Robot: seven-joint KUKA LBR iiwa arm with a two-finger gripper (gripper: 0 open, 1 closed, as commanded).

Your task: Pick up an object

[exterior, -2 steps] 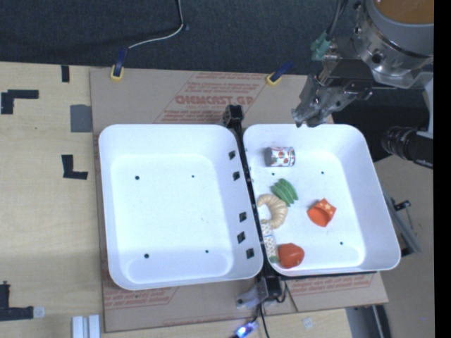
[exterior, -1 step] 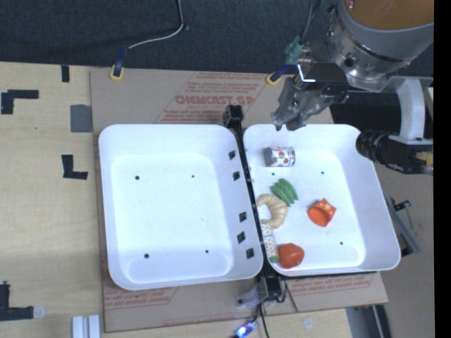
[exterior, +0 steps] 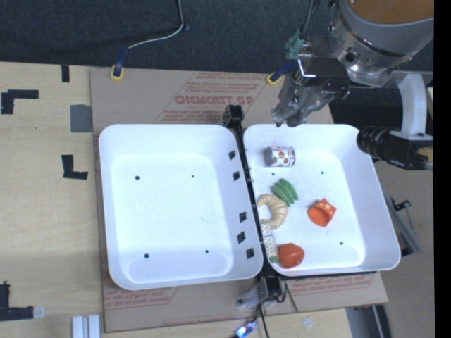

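A: Where is the gripper [exterior: 287, 115]?

B: It is up at the top right of the picture, at the end of the big grey arm [exterior: 380, 27] with the orange band. It hangs over the back edge of the right bin [exterior: 366, 189].

A: Is it open or closed?

B: I cannot tell. It is dark and small there. I see nothing in it.

A: What is in the right bin?

B: A little can [exterior: 280, 157] with white and red on it lies near the top of that bin, just below the gripper. Under it is a green thing [exterior: 285, 190]. Next to that, a tan curly thing [exterior: 273, 210] sits close to the left wall. An orange-red block [exterior: 320, 213] is to the right of it, apart from the others. A red round thing [exterior: 290, 255] sits near the bottom edge.

A: And the left bin [exterior: 169, 203]?

B: It is white and sits just beside the right one. Black clips [exterior: 246, 210] run down between them.

A: What is under the bins?

B: A sheet of brown cardboard [exterior: 183, 97] on the table [exterior: 42, 210]. A white wire [exterior: 151, 41] runs across the dark part at the top left.
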